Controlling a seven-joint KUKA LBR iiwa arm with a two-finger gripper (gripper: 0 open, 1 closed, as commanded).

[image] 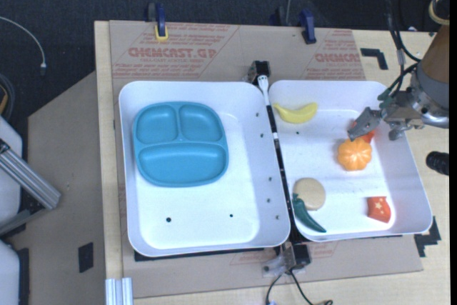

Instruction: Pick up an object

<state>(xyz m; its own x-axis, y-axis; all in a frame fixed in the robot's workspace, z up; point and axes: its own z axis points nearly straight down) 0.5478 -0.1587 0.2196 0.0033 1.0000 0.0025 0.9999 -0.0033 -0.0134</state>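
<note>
In the right bin (410, 175) lie a yellow banana (295, 112), an orange round fruit (355, 155), a beige round piece (309, 192), a dark green pepper (308, 215) and a small red piece (379, 208). My gripper (378, 128) hangs at the right bin's far right side, just above and behind the orange fruit. Its fingers (361, 126) are spread apart with nothing between them. The left fingertip is close over the top of the orange fruit.
The left bin (200, 225) holds a blue divided plate (181, 143) in its far left part. A black divider strip (273, 146) runs between the two bins. Blue clamps (160, 19) sit at the board's far edge.
</note>
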